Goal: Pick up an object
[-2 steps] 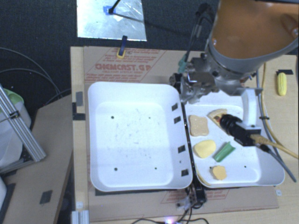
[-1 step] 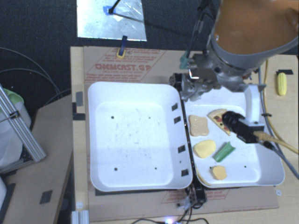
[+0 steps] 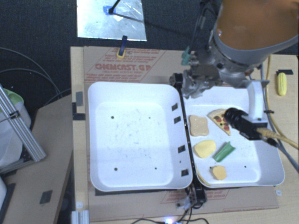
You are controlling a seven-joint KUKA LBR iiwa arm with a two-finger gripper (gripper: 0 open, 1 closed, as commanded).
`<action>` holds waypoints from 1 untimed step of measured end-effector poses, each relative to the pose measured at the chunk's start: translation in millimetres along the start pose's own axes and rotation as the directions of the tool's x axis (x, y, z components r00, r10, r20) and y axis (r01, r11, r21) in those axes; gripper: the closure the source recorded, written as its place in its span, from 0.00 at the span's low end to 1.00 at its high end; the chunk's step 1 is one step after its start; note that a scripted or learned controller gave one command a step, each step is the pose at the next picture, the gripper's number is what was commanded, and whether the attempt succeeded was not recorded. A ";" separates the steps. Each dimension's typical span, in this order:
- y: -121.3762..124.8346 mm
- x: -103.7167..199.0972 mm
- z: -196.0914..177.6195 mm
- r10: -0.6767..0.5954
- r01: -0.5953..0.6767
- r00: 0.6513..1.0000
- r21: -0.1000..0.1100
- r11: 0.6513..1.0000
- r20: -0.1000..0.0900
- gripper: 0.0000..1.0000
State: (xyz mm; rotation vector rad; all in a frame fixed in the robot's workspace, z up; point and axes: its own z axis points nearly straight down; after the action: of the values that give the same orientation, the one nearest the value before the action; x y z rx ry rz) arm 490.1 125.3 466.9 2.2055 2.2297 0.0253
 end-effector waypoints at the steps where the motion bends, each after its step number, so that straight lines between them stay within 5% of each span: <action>1: -5.1 61.2 101.7 0.002 -0.002 1.000 0.024 1.000 0.009 1.00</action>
State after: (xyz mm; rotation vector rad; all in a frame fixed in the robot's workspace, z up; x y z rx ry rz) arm 485.8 187.2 365.6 2.2152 2.2347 -0.0110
